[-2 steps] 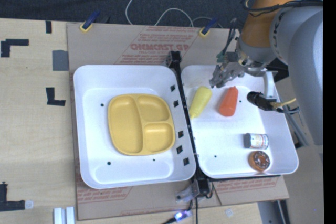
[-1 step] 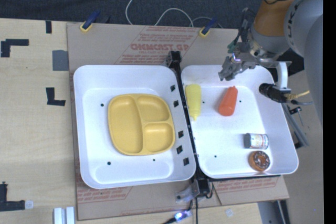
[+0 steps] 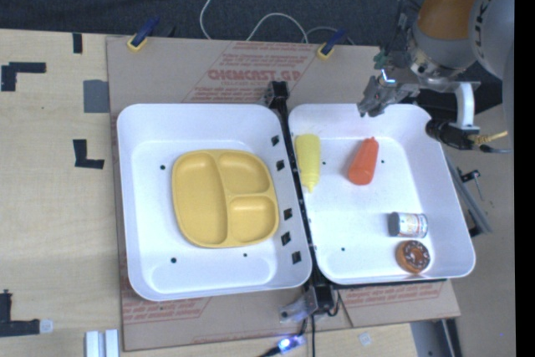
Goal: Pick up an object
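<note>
Left bin (image 3: 134,180): we list one yellow tray (image 3: 224,198), three compartments, lying flat at the middle.

Right bin (image 3: 435,146): we list four items.
- Yellow bottle (image 3: 308,160), against the left wall, long axis running far to near.
- Orange carrot (image 3: 363,161), near the far middle, long axis far to near with a slight tilt, thicker end near.
- Small jar (image 3: 407,224), on its side toward the near right.
- Brown donut (image 3: 414,256), just near of the jar, close to the near right corner.

Arm: we note the gripper (image 3: 374,102) above the far rim of the right bin, nothing between its fingers. At this slant we cannot tell whether the fingers stand apart or together.

Relation for the coming move: we judge the carrot the closest candidate. It lies just near of the gripper, almost straight below it in the view and barely to the left. The bottle lies farther left; jar and donut are well apart from the gripper, toward the near right. A grasp across the carrot's short width would suit its far-to-near axis.
</note>
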Controlling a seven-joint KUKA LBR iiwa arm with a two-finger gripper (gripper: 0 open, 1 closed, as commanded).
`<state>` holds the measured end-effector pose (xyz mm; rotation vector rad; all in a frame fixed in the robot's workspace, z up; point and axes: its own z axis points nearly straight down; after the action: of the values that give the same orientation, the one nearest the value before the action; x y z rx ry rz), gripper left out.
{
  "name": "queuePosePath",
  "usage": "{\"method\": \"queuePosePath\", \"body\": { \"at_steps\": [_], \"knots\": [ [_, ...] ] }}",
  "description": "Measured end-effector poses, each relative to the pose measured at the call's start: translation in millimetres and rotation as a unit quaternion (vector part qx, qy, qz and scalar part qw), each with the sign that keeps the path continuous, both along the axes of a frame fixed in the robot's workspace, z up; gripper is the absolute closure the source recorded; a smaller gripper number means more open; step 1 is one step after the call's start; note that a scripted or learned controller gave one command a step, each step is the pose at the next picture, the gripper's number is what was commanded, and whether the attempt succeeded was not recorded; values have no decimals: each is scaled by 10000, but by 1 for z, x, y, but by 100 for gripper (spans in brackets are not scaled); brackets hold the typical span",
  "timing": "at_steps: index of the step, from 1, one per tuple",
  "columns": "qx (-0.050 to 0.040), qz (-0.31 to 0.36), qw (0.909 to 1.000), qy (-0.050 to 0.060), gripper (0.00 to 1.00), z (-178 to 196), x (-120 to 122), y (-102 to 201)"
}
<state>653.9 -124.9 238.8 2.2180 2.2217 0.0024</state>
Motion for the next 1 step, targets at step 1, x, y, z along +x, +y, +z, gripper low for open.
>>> {"method": "queuePosePath", "body": {
  "at_steps": [1],
  "knots": [
    [4, 11, 10000, 28, 100, -4, -15, 58]
  ]
}}
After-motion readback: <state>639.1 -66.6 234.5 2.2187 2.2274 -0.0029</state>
